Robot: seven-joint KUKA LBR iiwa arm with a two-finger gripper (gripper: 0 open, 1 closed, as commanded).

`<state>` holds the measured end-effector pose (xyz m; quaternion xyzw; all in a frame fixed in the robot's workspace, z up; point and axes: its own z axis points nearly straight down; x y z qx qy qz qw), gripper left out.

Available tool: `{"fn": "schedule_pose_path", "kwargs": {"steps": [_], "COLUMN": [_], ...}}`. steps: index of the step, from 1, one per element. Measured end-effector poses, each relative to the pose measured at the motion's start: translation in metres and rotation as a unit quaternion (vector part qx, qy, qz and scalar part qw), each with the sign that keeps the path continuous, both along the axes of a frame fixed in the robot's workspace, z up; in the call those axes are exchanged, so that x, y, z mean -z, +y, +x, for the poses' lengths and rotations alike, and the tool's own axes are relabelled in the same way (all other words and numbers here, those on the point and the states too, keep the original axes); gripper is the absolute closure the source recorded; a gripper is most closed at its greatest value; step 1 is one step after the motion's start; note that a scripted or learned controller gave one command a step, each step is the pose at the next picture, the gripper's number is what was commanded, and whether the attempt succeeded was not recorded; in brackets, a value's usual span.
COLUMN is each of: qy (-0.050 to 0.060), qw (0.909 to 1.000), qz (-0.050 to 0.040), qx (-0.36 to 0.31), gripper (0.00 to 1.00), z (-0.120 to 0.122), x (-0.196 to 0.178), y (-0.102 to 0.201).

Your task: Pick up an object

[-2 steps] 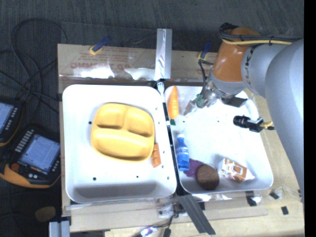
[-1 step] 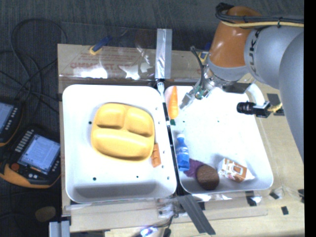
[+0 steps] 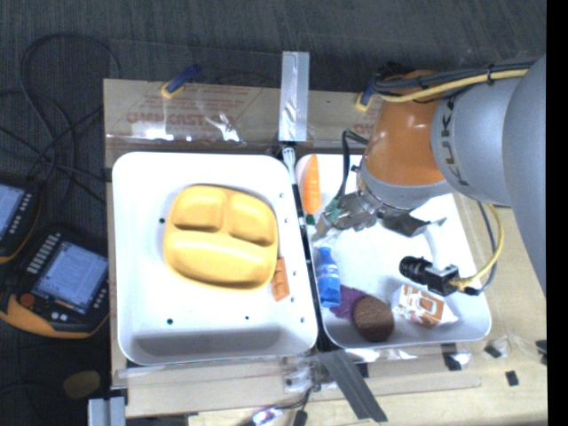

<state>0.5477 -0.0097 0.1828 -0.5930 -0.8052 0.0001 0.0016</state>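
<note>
Carrot (image 3: 310,187) beside gripper (image 3: 335,217), possibly touching; right bin (image 3: 470,318)

Left of the blue bottle (image 3: 327,278), a yellow tray (image 3: 220,234) fills its white bin (image 3: 133,327); right, a brown ball (image 3: 373,318).

Yellow tray (image 3: 221,235): overturned, three compartments bulging up, middle of left bin.
Orange carrot (image 3: 310,185): lies lengthwise at right bin's top-left, along the divider.
Blue piece (image 3: 327,277): right bin, by the left wall.
Brown ball (image 3: 373,317): right bin's front.
Orange-white packet (image 3: 420,304): just beside the ball, front right.
</note>
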Motion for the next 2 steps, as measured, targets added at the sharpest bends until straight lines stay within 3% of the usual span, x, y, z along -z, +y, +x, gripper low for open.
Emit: {"fn": "schedule_pose_path", "kwargs": {"steps": [1,2], "qy": [-0.001,0.002], "qw": [0.9991,0.9877], "qz": [-0.0025,-0.0012], "qx": [0.043,0.156], "gripper": [1.0,1.0], "z": [-0.054,-0.04], "x": [-0.104,-0.044], "y": [-0.026,0.042]}}
